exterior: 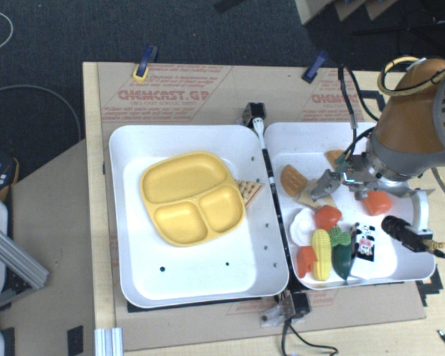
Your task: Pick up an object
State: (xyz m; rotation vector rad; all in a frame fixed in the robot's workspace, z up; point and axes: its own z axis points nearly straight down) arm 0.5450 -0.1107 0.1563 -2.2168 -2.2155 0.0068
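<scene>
We see the end effector (328,186) low in the right bin (400,273), near a brown bread piece (293,178) and a red tomato (328,216). We cannot tell its state.

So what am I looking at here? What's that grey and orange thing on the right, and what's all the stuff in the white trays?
It is a robot arm, seen by a camera above the bench looking down at a slant. Two shallow white bins sit side by side. The left bin holds a yellow divided plate with a waffle-like piece at its edge. The right bin holds toy food: bread, a tomato, corn. The arm's gripper hangs low over them; whether it holds anything is unclear.
</scene>
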